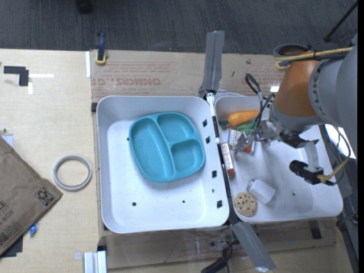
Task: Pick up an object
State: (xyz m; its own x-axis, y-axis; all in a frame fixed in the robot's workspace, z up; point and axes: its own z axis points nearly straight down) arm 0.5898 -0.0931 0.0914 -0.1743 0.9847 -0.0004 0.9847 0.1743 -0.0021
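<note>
The right bin (pixel 318 206) holds several small objects. An orange carrot (pixel 241 118) lies near its far left corner, with a green item (pixel 245 128) just in front of it. A red-brown bar (pixel 227 157) lies along the bin's left wall. Near the front left are a white cylinder (pixel 262 190) and a round chocolate-chip cookie (pixel 245 204). My gripper (pixel 252 139) is low over the cluster of green and red items beside the carrot. The wrist and cables hide its tips, and what sits under it is hard to make out.
The left bin (pixel 114 198) holds a blue divided plate (pixel 166 146). A grey tape roll (pixel 72 172) and a cardboard box (pixel 20 201) lie on the bench to the left. A divider (pixel 219 152) separates the bins. A black cable fitting (pixel 304 172) hangs over the right bin.
</note>
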